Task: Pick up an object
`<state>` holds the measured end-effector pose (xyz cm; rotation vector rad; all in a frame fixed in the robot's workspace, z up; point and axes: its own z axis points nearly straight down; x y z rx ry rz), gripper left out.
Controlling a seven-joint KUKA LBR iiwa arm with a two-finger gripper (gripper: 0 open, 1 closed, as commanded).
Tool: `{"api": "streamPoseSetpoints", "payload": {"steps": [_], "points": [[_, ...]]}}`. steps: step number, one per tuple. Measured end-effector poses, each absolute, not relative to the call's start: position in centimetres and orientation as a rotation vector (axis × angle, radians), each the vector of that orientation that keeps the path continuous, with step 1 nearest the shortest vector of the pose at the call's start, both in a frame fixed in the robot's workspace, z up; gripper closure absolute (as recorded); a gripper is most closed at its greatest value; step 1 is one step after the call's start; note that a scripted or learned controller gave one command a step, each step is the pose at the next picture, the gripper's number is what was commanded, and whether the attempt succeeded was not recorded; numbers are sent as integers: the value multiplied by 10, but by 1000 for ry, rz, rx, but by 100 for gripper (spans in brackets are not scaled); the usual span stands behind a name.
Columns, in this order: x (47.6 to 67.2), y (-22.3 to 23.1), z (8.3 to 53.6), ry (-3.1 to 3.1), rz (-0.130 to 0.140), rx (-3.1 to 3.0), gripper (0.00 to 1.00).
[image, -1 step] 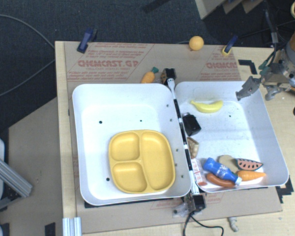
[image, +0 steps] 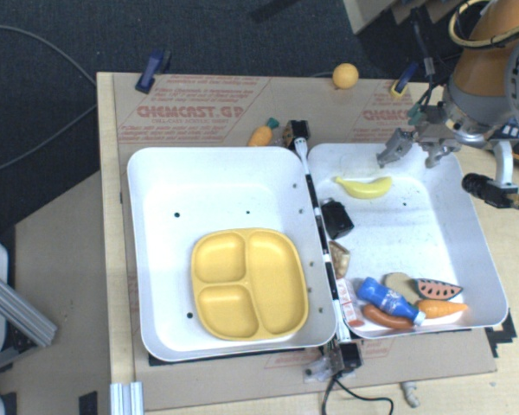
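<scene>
Hovering over the far right corner of the right bin (image: 467, 232), the gripper (image: 418, 148) hangs with its two fingers spread apart and nothing between them. The grey arm (image: 484, 93) enters from the right, its orange band above the wrist.

Landmark for all positions below: the right bin.

- Banana (image: 364, 186): lies on the bin floor in the far half, just below and left of the gripper, not touching it.
- Black block (image: 336, 219): rests at the bin's left wall, nearer the camera than the banana.
- Blue bottle (image: 387, 298): lies in the near part of the bin, tilted, among a cluster of items.
- Carrot (image: 441, 310): lies just beside the blue bottle, toward the near right corner.
- Watermelon slice (image: 438, 289): sits directly behind the carrot.
- Sausage (image: 386, 319): lies along the near wall, touching the blue bottle.
- Left bin (image: 156, 188): adjoins the right bin's left wall and holds a yellow divided plate (image: 248, 281).
- Yellow ball (image: 345, 76): rests on the cardboard sheet (image: 208, 111) beyond the right bin's far edge.
</scene>
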<state>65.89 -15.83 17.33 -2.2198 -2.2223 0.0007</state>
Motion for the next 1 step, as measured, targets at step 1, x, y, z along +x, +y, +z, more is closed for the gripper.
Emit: {"api": "streamPoseSetpoints", "payload": {"steps": [1], "points": [[666,-151,120,-2221,2,-2218,0]]}}
